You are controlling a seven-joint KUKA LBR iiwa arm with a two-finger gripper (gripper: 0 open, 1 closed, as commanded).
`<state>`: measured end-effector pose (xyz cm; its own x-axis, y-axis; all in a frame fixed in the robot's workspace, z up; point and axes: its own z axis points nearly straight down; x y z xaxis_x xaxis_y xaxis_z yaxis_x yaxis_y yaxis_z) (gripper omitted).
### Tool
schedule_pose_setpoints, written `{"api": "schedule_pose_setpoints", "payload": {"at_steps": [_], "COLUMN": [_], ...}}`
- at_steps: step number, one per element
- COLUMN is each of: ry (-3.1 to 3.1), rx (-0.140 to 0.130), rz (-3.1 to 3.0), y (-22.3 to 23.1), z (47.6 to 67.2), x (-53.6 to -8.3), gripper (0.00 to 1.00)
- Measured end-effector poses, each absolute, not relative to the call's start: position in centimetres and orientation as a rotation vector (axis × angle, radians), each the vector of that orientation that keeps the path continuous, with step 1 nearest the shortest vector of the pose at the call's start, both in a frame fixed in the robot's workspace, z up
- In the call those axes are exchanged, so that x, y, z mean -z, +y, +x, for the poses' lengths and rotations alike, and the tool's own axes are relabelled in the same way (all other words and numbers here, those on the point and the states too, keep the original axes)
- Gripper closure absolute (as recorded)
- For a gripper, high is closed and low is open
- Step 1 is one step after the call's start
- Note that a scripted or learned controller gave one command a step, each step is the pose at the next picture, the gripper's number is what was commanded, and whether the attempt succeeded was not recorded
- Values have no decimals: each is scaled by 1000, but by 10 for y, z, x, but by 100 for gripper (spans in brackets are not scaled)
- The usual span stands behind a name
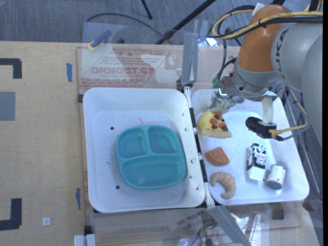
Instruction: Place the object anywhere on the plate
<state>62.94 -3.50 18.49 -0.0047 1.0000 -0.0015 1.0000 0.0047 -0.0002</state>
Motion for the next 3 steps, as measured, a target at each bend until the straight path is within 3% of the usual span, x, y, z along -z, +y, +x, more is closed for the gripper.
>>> {"api": "schedule_pose_setpoints", "payload": {"at_steps": [1, 2, 3], "ry": [2352, 2350, 2347], "rx": [1, 1, -1], "rz": [2086, 2087, 2088], "y": [31, 30, 30], "z": [538, 538, 539], "x": [-190, -190, -199], "gripper": [100, 0, 100]}}
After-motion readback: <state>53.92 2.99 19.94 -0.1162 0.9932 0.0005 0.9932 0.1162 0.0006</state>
